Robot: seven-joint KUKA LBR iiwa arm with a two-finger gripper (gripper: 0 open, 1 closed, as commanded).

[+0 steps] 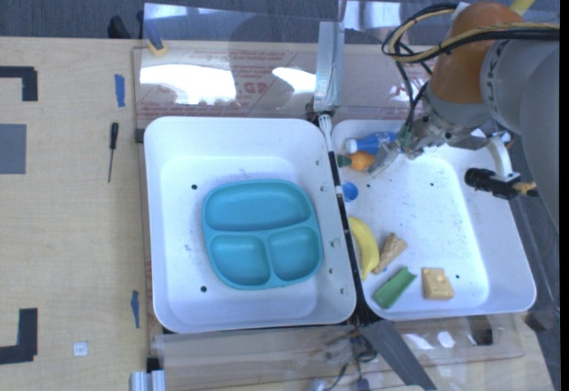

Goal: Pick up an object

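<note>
Small orange ball point(362, 161) plus blue-white item point(366, 144) in far-left corner of right bin point(498, 291), just left of my gripper point(402, 145). Finger state: cannot tell. Banana point(363, 244), green block point(392, 288), tan pieces nearer. Left bin point(169, 229) holds teal tray point(261, 233).

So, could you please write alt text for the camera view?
A grey arm's gripper reaches into the right white bin near its far left corner; that bin holds a banana, a green block and small toys. The left bin holds a blue divided plate.
</note>
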